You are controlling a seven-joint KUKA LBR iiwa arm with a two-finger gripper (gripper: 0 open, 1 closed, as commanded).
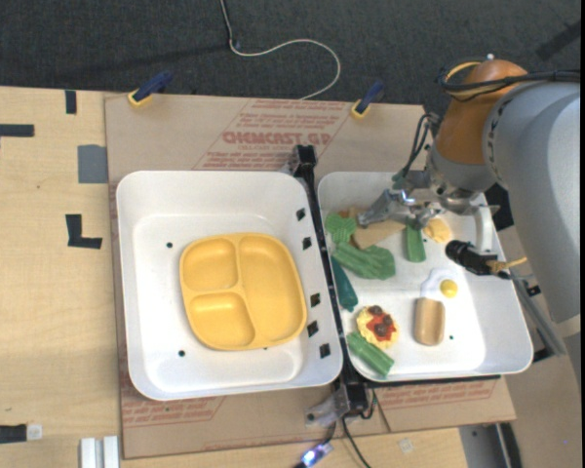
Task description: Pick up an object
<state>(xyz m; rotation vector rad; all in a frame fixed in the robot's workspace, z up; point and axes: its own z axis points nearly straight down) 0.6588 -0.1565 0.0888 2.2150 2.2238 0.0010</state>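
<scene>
The grey arm (526, 144) with its orange band reaches in from the right, over the upper part of the right bin (507, 354). Its claw (402, 206) hangs low above the toys there, metal parts spread over a tan, bread-like piece (375, 234) and the top of a small green stick-shaped toy (413, 243). From this slanted overhead angle one cannot tell whether the claw is released or clenched, nor whether it actually touches either piece; nothing is clearly seen lodged in it.

The right bin holds the pickable toys: a green leafy piece (364, 260) just below the claw, a yellow lump (436, 229) beside the green stick, a toy fried egg (441, 286), a brown sausage-like roll (428, 321), a small pizza-like piece with red dots (377, 326), a dark green stick (345, 288) along the bin's left wall, and a green vegetable piece (371, 356) near the lower left corner.

The left bin (141, 261) carries a yellow divided tray (242, 290), lying flat near its middle. Both bins sit on a cardboard sheet (263, 135) on the table (39, 291)
</scene>
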